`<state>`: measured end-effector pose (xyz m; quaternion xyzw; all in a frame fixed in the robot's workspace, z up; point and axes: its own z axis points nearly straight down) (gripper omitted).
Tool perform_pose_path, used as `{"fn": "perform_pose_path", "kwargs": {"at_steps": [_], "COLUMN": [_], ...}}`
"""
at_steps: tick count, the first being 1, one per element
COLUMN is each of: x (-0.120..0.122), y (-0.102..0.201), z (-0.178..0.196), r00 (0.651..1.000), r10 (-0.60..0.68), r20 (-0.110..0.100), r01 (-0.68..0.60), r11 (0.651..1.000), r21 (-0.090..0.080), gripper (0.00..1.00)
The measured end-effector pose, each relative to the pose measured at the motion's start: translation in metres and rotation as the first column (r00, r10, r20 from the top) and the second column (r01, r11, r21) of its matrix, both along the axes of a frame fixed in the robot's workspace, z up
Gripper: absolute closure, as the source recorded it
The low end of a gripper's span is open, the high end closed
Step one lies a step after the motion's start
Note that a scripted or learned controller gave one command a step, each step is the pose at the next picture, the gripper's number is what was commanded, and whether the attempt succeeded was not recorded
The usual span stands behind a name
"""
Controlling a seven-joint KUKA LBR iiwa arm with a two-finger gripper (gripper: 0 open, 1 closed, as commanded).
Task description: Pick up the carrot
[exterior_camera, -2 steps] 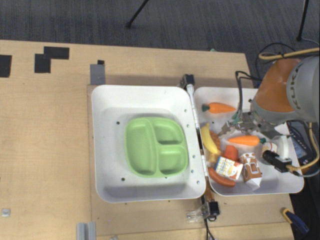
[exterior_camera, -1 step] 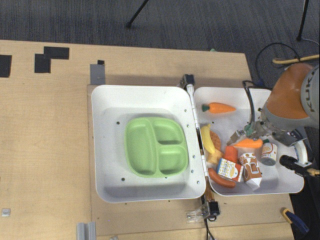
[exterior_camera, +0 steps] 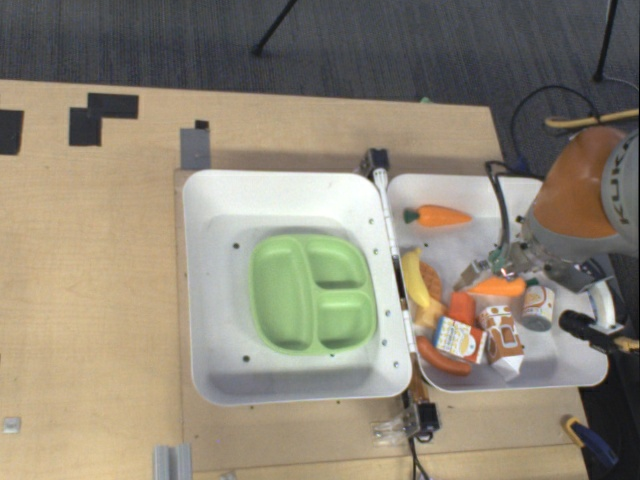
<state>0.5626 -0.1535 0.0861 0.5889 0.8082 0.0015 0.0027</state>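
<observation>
Near the top of the right bin, the carrot lies lengthwise left to right, leafy end left. It sits up and to the left of the gripper, apart from it; I cannot tell the gripper's state.

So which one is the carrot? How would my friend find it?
Look at the right white bin, the crowded one next to the bin holding a green tray. Go to its far end, away from the pile of toy food. The carrot lies there alone on its side: an orange cone with a small green tip, touching nothing, unlike the jumbled banana and cartons nearer the front.
</observation>
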Motion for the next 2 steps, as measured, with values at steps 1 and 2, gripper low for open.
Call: {"fn": "perform_pose_path", "kwargs": {"at_steps": [1, 2], "x": [0.013, -0.047], "y": [-0.01, 0.047], "z": [0.0, 0.013], "r00": [0.967, 0.981], "r10": [0.255, 0.193], "r20": [-0.001, -0.004], "r01": [-0.255, -0.193], "r11": [0.967, 0.981], "r21": [-0.001, 0.001], "gripper": [0.0, 0.0]}}
